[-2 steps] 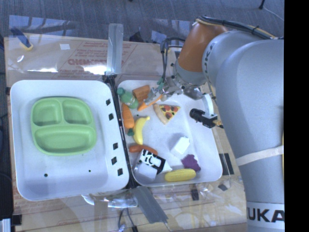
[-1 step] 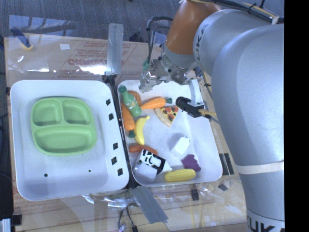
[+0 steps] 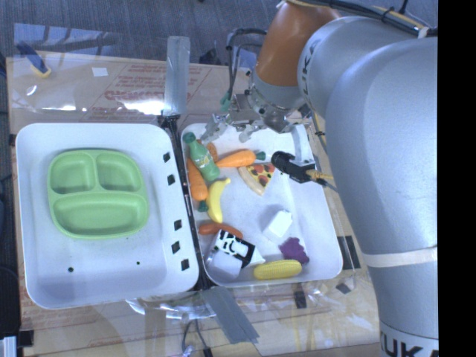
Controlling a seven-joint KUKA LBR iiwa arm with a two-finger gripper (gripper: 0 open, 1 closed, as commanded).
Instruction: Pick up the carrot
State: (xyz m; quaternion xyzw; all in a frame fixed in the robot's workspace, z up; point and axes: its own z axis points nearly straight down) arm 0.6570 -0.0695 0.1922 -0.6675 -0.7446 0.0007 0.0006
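The carrot (image 3: 235,158), orange with a green stub at its right end, lies on its side in the upper part of the right bin (image 3: 321,222). My gripper (image 3: 228,130) hangs just above and behind it, near the bin's far rim. The fingers are spread, with nothing between them. One fingertip (image 3: 211,130) stands over the green bottle (image 3: 201,158), which lies just left of the carrot. The grey arm with its orange band comes in from the upper right.
The right bin also holds a long orange piece (image 3: 196,184), a banana (image 3: 216,199), a pizza slice (image 3: 259,175), a white block (image 3: 278,224), purple grapes (image 3: 294,249), corn (image 3: 277,269) and a black-and-white box (image 3: 234,248). The left bin (image 3: 30,222) bears a green divided plate (image 3: 98,193).
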